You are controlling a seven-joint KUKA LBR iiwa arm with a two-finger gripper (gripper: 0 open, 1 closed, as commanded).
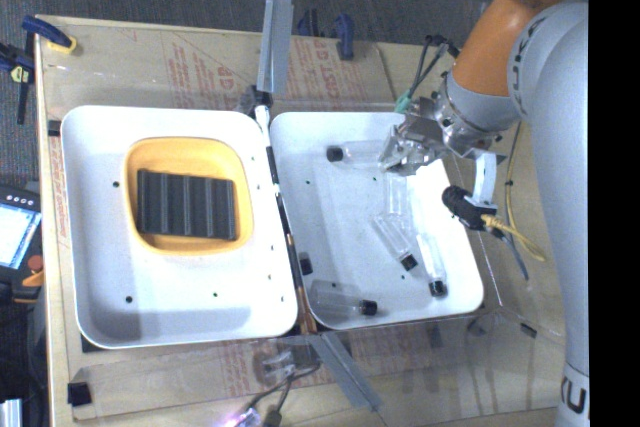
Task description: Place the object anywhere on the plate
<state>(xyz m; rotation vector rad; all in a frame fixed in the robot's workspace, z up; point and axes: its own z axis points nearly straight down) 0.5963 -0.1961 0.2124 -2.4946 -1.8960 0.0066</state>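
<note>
camera view: arm [530, 45] reaches in from the right, gripper [408, 155] low over the upper part of the right bin [340, 285].
step: judged as the pick phase, nothing is on the plate yet.
plate: yellow-rimmed plate [190, 155] sits in the left bin [100, 305], with a dark ribbed insert [187, 203] at its centre.
objects: several clear tubes with black caps lie in the right bin. one lies just below the gripper [395, 200], a long one runs toward the lower right corner [418, 255], one lies along the bottom wall [340, 300], and a small capped one sits near the top left [340, 153].
task object: likely the tube right under the gripper, can't confirm which is targeted.
fingers: can't tell their state, the metal blurs into the clear plastic there. no tube is clearly between them.
doing it well: clear tubes are slick and roll, so i'd grasp across the tube's axis near mid-length, not at the cap.
lift: go straight up and confirm the tube comes along before any traverse.
transfer: clear the divider [280, 205] between the bins.
release: low over the ribbed insert so the tube can't roll off the rim.
risk: nudging the neighbouring long tube on descent.
</note>
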